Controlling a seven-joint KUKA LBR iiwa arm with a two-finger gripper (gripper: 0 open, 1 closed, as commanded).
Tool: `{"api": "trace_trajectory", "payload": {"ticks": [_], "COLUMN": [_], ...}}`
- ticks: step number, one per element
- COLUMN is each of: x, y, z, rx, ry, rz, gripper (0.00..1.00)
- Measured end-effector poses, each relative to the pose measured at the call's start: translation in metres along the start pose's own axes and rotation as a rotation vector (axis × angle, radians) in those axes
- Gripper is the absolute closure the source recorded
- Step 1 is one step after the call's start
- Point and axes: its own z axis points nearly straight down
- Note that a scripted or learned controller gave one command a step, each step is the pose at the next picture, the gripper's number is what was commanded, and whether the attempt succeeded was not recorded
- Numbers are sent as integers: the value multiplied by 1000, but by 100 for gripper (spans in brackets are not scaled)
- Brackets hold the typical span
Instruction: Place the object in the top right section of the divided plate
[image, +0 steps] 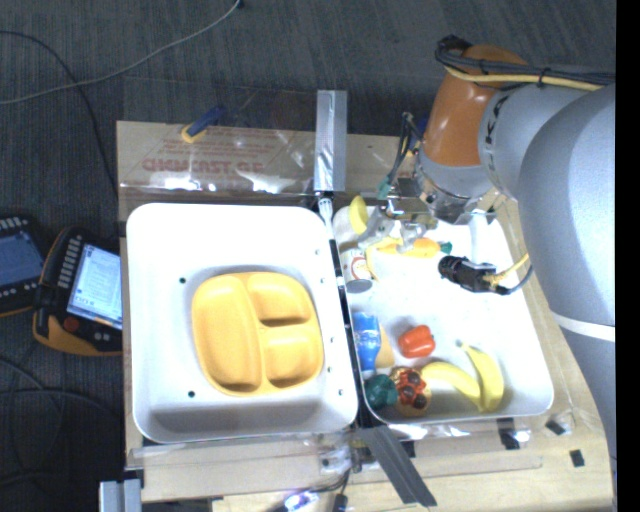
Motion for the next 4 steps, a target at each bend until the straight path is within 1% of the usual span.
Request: {"api": "trace_trajectory", "payload": {"ticks": [1, 2, 3, 4], "x": [-6, 16, 15, -3], "y": [17, -27, -83, -138], "z": [-87, -51, -68, -30], "rx": [-30, -28, -29, -28], "ry": [2, 1, 1, 2], "rz": [175, -27, -51, -127], "gripper": [100, 100, 100, 100]}}
